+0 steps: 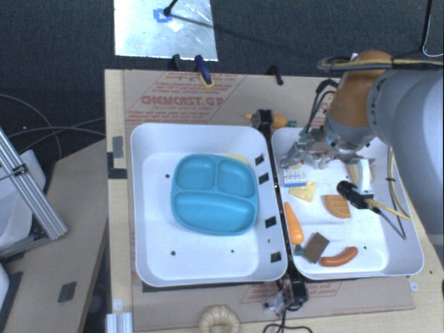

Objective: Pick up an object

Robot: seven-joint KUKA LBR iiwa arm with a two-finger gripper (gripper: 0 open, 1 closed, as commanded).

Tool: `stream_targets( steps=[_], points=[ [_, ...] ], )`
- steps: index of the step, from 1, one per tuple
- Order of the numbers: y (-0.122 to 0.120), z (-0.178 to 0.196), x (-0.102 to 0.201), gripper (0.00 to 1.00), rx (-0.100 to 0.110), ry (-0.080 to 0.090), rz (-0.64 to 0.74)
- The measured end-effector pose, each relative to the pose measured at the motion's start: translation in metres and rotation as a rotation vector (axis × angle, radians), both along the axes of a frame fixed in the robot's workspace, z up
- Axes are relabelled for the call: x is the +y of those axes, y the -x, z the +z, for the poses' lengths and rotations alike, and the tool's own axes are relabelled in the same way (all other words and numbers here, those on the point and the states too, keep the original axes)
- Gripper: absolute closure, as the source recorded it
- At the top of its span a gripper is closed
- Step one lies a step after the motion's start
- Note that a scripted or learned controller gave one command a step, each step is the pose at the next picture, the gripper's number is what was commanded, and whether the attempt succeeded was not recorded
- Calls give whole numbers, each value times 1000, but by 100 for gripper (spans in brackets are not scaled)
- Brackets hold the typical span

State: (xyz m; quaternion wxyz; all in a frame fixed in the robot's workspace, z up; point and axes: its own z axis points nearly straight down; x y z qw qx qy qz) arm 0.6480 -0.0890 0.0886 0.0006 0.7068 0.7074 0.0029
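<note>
Where the grey arm [406, 106] reached in from the right, the gripper [303, 155] sat low over the upper-left corner of the right bin [411, 257]. Its state could not be told from this angle, and nothing was visibly held.

Just below the gripper, on the bin floor, lay a small blue-and-white carton [293, 177], the closest pickable item. A yellow cheese wedge [303, 192] lay just beside the carton's lower edge. Right of that, mid-bin, was an orange-brown slice [336, 206]. A carrot [294, 223] lay along the bin's left wall, lengthwise, tip pointing up the frame. Near the front edge were a brown block [316, 247], tilted, and a reddish sausage [339, 257] just beside it; whether they touched was unclear.

The left bin [149, 259] held a blue divided plate [214, 193], flat and roughly centred, with a bit of something yellow [237, 159] at its far rim, too hidden to name. Both bins rested on a cardboard sheet [182, 100] with red print.
</note>
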Motion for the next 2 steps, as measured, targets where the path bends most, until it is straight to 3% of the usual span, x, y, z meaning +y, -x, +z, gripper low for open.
stream_targets(
  steps=[1,2],
  points=[
    [-5,16,1,100,-16,0,1],
    [-11,81,6,100,-4,4,5]
  ],
)
